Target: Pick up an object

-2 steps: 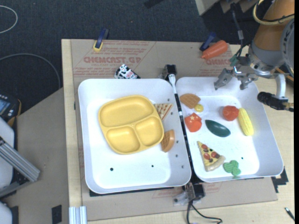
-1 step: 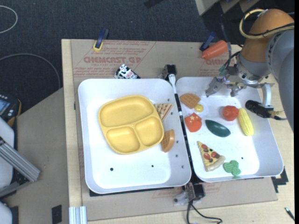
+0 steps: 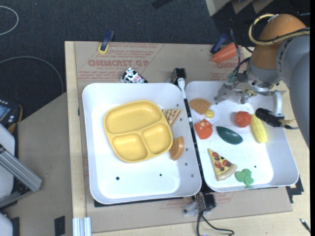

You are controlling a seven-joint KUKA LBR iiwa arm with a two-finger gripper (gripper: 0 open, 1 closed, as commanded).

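My gripper (image 3: 231, 95) hangs over the far edge of the right bin (image 3: 283, 154), open, with nothing between its spread fingers. Just below it lie a red tomato (image 3: 241, 118), a brown bread piece (image 3: 200, 104) and a small yellow item (image 3: 210, 114). Nearer the front are a red pepper-like piece (image 3: 203, 128), a dark green vegetable (image 3: 229, 134), a yellow corn cob (image 3: 259, 129), a pizza slice (image 3: 220, 164) and green broccoli (image 3: 244, 176).
The left bin (image 3: 142, 181) holds a yellow divided plate (image 3: 139, 130), a waffle piece (image 3: 172, 116) and a brown bun (image 3: 177, 148). A black-and-white object (image 3: 133, 76) and an orange clamp (image 3: 224, 53) lie on the board behind the bins.
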